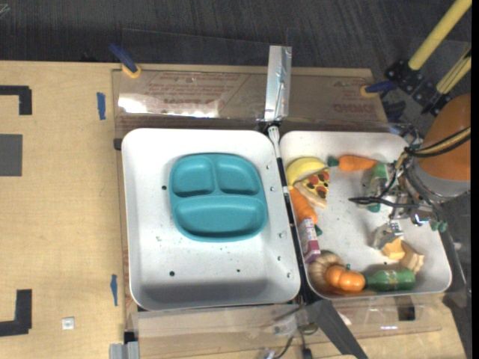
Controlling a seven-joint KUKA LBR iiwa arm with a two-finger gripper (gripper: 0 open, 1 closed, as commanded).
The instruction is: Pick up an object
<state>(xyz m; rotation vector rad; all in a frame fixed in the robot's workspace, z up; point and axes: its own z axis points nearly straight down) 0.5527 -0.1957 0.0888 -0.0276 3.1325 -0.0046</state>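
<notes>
Arm enters from the right, claw (pixel 389 234) low in the right bin (pixel 352 200) above a pale yellow toy piece (pixel 395 249) — grip state cannot be told. Toy food lies along the bin's edges: banana (pixel 301 168), pizza slice (pixel 318 184), carrot (pixel 355 164), green cucumber (pixel 389 278). Left bin (pixel 150 268) carries a teal divided plate (pixel 218 195).

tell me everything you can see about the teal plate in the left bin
The teal plate is a rounded, plastic-looking divided dish with three compartments: two smaller ones on the far side and one wide one on the near side. It lies flat and upright, roughly in the middle of the left bin, resting on the bin's white floor. Its compartments look bare, and nothing else touches it.
</notes>
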